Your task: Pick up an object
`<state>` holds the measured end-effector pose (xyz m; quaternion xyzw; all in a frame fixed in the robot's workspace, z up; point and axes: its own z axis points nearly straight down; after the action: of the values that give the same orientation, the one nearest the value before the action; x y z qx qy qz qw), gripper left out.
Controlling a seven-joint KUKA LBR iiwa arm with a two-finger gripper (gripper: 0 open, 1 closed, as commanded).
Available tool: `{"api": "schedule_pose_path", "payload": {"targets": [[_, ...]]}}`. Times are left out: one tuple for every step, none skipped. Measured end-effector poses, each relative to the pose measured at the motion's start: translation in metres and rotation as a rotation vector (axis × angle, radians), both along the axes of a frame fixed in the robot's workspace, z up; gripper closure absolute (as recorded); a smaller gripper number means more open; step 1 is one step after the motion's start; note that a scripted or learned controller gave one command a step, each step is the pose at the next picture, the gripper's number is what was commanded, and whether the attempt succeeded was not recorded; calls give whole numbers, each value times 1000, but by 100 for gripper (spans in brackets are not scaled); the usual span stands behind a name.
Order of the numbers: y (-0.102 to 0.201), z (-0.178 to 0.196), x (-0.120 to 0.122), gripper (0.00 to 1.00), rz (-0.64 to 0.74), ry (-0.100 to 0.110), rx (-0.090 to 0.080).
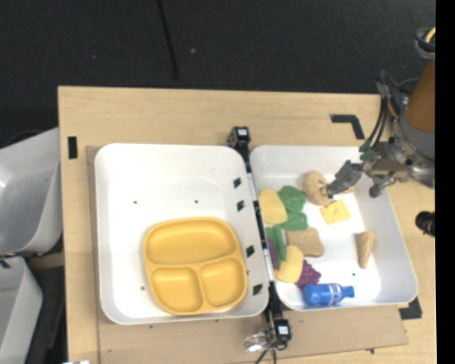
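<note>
1. The bench [212, 116] carried two shallow white bins side by side: the left bin [121, 203] and the right bin [390, 264].
2. The left bin held a yellow three-compartment tray [195, 265], lying toward the bin's near edge and near-right corner.
3. The right bin held a cluster of toy food. A tan round piece [313, 184] sat near the far edge, with a yellow square cheese-like slice [334, 213] just beside it toward the near side.
4. Along the right bin's left wall lay a pale yellow piece [272, 206], touching a green piece [292, 207]; nearer the front were a tan bread-like slice [306, 241], another pale yellow piece [290, 265] and a purple piece [309, 273].
5. A blue bottle [326, 294] lay on its side at the right bin's near edge.
6. A tan cone-shaped piece [365, 248] lay apart from the cluster, toward the right bin's right wall.
7. The arm [417, 108] reached in over the bench's right edge. The gripper [338, 185] hung over the far part of the right bin, its tip just beside the tan round piece and above the cheese-like slice.
8. Gripper state: cannot tell how far open. Nothing was visibly held in it; contact with the tan round piece could not be judged.
</note>
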<state>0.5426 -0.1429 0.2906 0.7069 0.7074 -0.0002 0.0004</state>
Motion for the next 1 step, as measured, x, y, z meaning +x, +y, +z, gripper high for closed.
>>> {"api": "schedule_pose_path", "payload": {"targets": [[211, -30, -54, 0, 15, 2, 5]]}}
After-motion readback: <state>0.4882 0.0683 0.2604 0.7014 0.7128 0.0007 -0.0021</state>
